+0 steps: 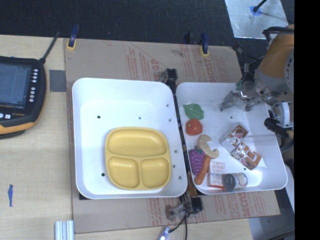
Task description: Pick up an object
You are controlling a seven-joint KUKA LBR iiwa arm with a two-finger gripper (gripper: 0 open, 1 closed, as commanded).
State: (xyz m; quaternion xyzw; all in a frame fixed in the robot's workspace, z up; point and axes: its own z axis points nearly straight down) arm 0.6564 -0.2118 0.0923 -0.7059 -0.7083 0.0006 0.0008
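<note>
Your tool (239, 98) stands wide open above the right bin (280, 181), gripping nothing. The snack packet (242, 146) lies flat in that bin, well apart from the tool.

The bench (30, 164) bears cardboard (125, 61), two white bins (85, 134), a pendant (20, 94).

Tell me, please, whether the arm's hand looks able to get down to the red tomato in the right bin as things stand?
Probably yes. The hand hangs over the right bin's far end, and the red tomato lies uncovered near the left wall. The green leaf and a beige curved piece sit close by, so a fingertip might nudge them.
</note>
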